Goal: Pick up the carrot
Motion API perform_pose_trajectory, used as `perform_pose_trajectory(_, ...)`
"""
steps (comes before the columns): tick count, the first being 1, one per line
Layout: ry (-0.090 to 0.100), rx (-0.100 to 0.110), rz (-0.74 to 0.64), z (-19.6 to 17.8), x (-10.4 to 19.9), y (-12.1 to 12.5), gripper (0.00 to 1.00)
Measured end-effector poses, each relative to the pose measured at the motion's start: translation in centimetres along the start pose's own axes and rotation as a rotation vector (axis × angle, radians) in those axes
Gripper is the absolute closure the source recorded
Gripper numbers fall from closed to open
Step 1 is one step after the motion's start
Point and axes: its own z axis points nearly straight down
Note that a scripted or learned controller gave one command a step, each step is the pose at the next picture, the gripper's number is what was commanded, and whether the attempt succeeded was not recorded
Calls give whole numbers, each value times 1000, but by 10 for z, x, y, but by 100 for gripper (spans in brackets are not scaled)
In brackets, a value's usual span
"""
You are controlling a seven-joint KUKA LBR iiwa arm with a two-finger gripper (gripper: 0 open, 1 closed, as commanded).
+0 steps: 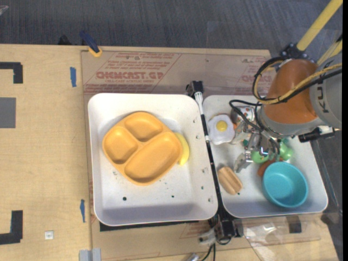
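Observation:
The carrot (263, 169) is a small orange-brown piece in the right bin (321, 197), wedged against the left rim of a teal bowl (285, 184). Its green top (285, 151) pokes out beside the arm, and most of its body is hidden. My gripper (252, 155) hangs low over the middle of the right bin, just left of and above the carrot. The arm's orange band (291, 94) sits above it at the bin's far right. I see nothing clearly held.
A fried-egg toy (221, 128) lies at the right bin's far left and a tan bread roll (229, 179) near its front left. The left bin (103, 200) holds an orange divided plate (142, 147) with a yellow piece (185, 149) at its right edge.

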Motion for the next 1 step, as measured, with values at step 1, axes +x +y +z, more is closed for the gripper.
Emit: perform_pose_trajectory(1, 11, 3, 212, 2, -57, 6, 0)
